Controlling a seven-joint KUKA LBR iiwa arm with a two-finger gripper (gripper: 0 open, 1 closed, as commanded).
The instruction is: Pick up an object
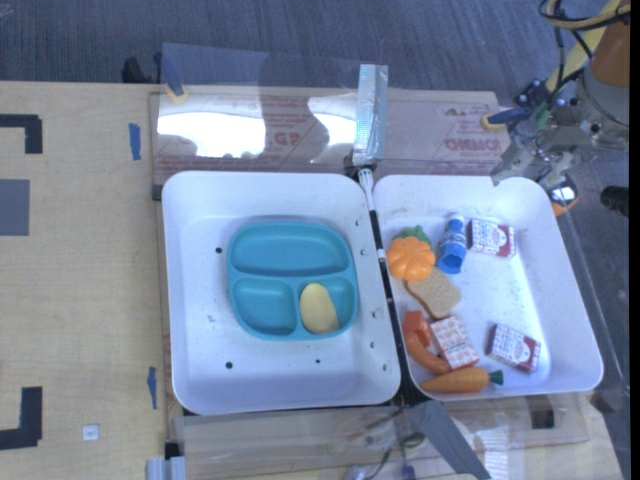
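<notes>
The right bin (560,298) holds several toy foods. An orange pepper (411,258) sits next to a blue bottle (453,245) and a red-and-white carton (490,238). Nearer the front lie a bread slice (434,293), a second carton (455,340), a third carton (514,348), a red sausage (416,330) and a carrot (460,380). My gripper (538,166) hangs over the bin's far right corner, up and to the right of the first carton, apart from all the objects. I see nothing held in it.
The left bin (190,268) carries a blue divided tray (290,258) with a yellow potato-like piece (318,308) in its lower right compartment. A clear taped panel (260,118) stands behind the bins. Yellow cables (570,8) loop above the wrist.
</notes>
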